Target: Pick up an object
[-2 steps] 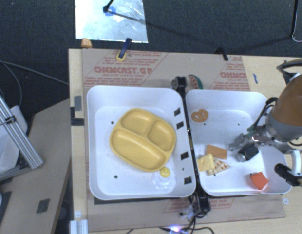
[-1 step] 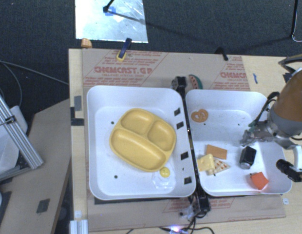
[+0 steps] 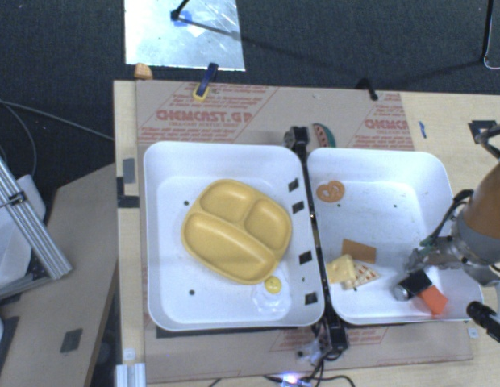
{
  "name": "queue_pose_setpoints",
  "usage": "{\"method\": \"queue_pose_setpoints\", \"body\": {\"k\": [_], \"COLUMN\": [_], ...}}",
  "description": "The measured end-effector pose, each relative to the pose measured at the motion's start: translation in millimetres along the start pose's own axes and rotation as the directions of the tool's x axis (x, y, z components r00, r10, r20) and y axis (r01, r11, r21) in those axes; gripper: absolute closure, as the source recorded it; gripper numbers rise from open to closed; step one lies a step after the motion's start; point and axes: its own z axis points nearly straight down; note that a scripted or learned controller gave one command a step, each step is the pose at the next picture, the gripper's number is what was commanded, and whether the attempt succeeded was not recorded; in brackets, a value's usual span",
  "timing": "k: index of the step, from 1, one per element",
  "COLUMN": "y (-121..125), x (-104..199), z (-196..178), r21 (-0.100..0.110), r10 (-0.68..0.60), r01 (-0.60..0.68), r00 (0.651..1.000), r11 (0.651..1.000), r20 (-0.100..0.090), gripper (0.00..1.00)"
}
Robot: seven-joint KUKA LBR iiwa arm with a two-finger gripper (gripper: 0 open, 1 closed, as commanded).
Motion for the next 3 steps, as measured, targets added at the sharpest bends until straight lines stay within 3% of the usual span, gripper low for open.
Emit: {"method": "queue_pose_setpoints", "body": {"k": [1,2,3], "y": [41,37,4], "x": [42,54,-3], "z": [-14,0,0], "r21": [-0.005,-0.001,0.000], "r10": [-0.011,-0.008,0.002], "r01": [0.011,0.008,-0.002], "r00": [1.000,1.000,1.000], "r11": [1.000,1.000,1.000], "r20": [-0.001,-0.001,0.002], "gripper": [1.00,1.00,1.00]}}
